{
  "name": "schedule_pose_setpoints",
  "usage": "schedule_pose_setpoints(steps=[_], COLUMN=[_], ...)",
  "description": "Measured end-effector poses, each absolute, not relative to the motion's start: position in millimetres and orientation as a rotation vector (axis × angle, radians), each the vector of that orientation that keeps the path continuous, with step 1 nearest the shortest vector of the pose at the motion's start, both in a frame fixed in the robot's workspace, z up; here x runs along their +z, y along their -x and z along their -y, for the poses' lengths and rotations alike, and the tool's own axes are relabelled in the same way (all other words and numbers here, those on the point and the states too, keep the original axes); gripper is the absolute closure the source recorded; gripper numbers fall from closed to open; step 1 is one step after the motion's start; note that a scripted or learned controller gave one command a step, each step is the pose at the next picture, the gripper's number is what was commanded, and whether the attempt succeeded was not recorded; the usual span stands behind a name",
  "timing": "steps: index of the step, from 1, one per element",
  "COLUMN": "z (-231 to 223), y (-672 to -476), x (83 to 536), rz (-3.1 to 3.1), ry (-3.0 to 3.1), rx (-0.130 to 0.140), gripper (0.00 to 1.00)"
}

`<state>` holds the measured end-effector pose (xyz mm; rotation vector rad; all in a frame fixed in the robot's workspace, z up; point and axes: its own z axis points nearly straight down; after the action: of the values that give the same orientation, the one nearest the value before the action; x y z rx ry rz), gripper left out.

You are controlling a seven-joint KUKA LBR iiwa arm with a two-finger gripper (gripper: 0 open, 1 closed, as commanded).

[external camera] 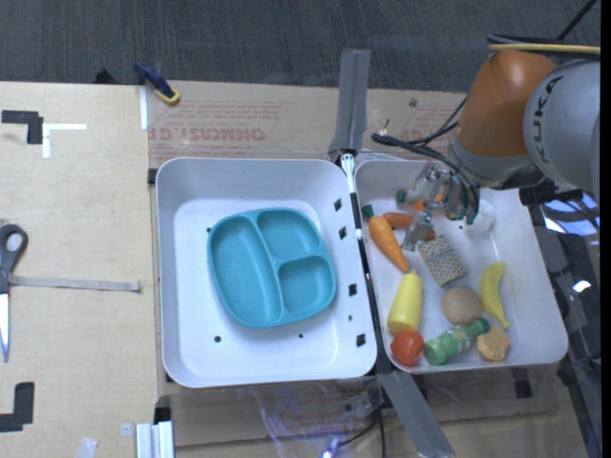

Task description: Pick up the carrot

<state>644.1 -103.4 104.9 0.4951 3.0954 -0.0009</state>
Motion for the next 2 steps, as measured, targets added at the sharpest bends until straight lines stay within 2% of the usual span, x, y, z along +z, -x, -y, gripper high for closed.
schedule_pose_setpoints(steps=[1, 2], z=[21, -30], y=[-617.8, -583.9], x=[193, 192], rz=[-3.045, -2.980], ry=[-0.758, -0.988], rx=[0.000, -0.001], gripper=[0.00, 0.00])
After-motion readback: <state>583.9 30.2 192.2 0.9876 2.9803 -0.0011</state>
